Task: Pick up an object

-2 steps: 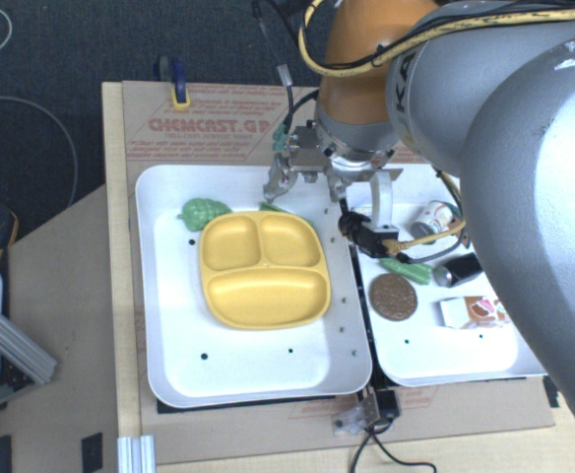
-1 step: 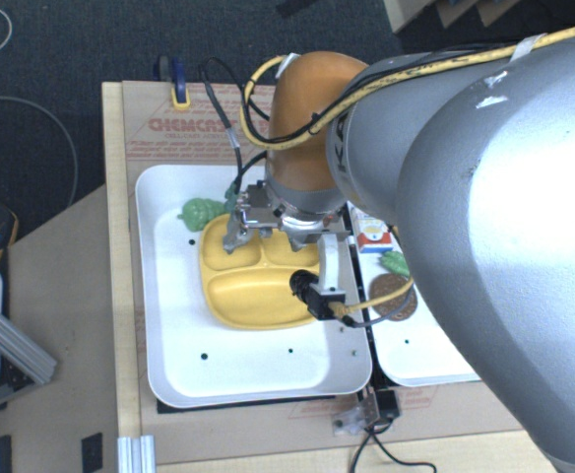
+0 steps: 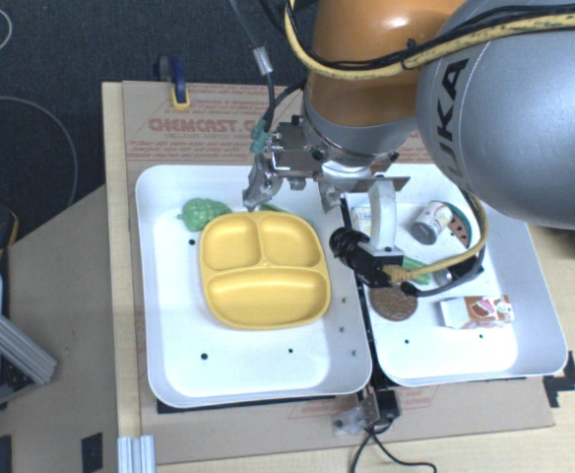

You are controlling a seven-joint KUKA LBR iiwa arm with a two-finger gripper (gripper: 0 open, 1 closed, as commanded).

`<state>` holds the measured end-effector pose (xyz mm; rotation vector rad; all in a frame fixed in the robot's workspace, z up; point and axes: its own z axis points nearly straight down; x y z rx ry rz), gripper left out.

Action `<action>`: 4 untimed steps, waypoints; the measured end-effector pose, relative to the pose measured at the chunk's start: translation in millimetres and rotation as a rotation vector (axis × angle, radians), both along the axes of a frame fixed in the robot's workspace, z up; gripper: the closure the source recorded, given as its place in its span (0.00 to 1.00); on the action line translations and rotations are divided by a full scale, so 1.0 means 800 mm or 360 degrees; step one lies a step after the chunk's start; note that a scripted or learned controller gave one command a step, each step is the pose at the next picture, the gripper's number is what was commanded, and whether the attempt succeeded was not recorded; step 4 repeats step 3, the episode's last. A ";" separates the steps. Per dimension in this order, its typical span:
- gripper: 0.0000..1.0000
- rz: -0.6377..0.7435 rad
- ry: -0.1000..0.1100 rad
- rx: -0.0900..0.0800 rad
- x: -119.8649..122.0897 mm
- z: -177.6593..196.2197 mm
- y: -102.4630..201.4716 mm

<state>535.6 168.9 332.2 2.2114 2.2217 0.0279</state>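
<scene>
A yellow three-compartment plate (image 3: 263, 269) lies in the left white bin (image 3: 159, 294). A crumpled green object (image 3: 204, 212) rests just beyond the plate's far left corner. My gripper (image 3: 256, 195) hangs low over the plate's far edge, just right of that green object, with a sliver of green showing beside it. The wrist and the orange band above it hide the back of both bins. In the right bin (image 3: 536, 304) sit a small tin (image 3: 428, 227), a brown disc (image 3: 396, 305) and a white printed packet (image 3: 477, 310).
A black cable loops from the wrist down over the divide between the bins, partly covering a green item (image 3: 420, 269). A brown board with red lettering (image 3: 194, 124) lies under the bins. The grey arm covers the upper right.
</scene>
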 end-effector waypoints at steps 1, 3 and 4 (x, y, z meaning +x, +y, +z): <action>0.00 0.0009 0.0005 0.0002 -0.049 0.152 0.075; 1.00 -0.0004 0.0026 -0.0012 -0.070 0.111 0.013; 1.00 -0.0004 0.0026 -0.0012 -0.070 0.111 0.013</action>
